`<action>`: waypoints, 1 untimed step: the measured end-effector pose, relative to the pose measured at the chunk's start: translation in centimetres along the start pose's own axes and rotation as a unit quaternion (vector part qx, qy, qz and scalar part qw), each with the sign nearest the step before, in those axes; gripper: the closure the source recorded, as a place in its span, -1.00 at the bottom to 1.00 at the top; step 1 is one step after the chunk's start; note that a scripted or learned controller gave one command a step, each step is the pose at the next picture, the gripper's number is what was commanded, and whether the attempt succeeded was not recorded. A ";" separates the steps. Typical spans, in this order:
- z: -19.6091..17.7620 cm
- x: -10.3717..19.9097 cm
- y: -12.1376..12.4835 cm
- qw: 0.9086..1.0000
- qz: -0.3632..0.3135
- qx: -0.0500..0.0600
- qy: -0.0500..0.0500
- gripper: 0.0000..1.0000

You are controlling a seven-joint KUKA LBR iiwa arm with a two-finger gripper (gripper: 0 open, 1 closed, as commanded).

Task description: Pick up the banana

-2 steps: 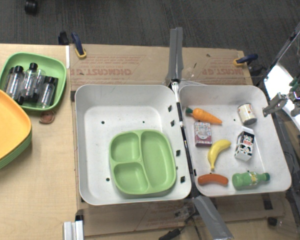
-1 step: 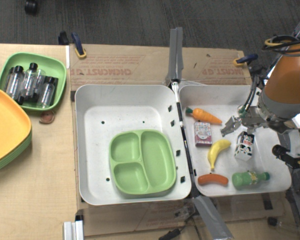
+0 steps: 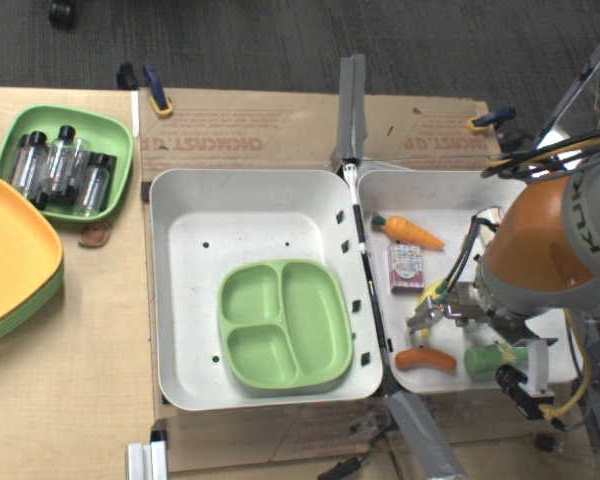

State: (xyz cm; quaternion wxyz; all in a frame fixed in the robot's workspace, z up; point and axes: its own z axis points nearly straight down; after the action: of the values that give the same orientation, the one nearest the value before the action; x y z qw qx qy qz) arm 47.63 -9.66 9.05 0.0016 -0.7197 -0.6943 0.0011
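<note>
Grey arm (image 3: pixel 540 293), orange band, metal end effector (image 3: pixel 427 316)

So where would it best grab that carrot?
Probably around the thicker half near its green top, coming straight down: the carrot lies flat and tapers to a thin right tip. The pink box sits close beside it, so room there is tight.

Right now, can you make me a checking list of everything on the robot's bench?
Surface: left bin and right bin, on cardboard.
Job's things: banana unclear; yellow sliver by the gripper may be it.
Clutter: carrot, pink packet, sausage, green lump in right bin; green plate in left bin.
Grippers: gripper low over right bin.
Cables: black cable by the arm.
Surroundings: bottles, orange plates, clamps.
</note>
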 end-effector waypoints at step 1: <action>-0.8 -0.1 0.0 1.000 0.004 0.000 0.000 1.00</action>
State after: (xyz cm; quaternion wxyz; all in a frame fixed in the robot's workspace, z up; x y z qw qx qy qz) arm 47.63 -9.78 9.89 0.0019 -0.7221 -0.6917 0.0015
